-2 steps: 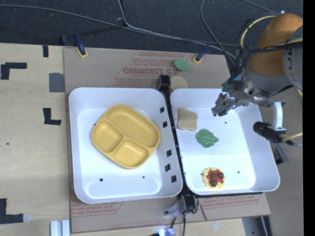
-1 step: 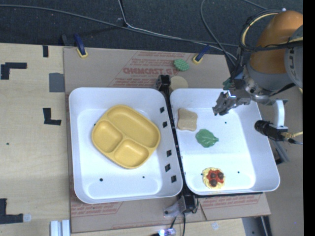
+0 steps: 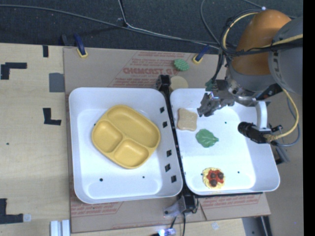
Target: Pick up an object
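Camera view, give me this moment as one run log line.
gripper: above right bin, holding nothing seen | nearest: bread slice | also in bin: green leaf, pizza piece | left bin: yellow tray

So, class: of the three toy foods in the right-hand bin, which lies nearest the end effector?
The tan bread slice, just left of the end effector; the green leaf and the pizza lie farther down.

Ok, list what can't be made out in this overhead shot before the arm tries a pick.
- Gripper, camera view: dark and small against the arm's wrist; whether it is open or shut cannot be told.
- Right white bin: its far right part lies under the grey arm.
- Small green dotted piece on the cardboard beyond the bins: too small to identify.
- Round yellow item with red topping: detail too blurred.
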### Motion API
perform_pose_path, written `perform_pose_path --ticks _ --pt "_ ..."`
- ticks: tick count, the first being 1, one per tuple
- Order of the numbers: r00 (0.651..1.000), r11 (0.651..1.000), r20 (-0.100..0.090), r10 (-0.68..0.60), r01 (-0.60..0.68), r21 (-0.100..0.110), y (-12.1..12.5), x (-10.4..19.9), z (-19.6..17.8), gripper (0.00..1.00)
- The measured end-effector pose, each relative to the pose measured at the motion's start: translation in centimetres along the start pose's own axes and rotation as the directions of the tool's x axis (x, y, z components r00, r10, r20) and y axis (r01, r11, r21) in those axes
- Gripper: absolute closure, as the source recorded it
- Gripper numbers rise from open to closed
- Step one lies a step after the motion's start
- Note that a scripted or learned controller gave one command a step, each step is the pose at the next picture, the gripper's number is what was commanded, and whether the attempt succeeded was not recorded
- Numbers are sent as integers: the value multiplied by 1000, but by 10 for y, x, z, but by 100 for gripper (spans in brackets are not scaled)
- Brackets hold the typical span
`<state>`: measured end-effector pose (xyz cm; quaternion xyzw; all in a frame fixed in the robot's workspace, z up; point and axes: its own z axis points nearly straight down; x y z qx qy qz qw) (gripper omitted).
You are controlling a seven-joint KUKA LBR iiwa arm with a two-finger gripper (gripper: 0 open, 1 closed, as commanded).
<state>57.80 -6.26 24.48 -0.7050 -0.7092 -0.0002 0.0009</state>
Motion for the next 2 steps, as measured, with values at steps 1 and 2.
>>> perform_pose_path --ticks 1,2 --pt "1000 1000 0 -2 2 1 -3 64 3 100" --pt "1000 1000 2 1 -1 2 0 112 16 100"
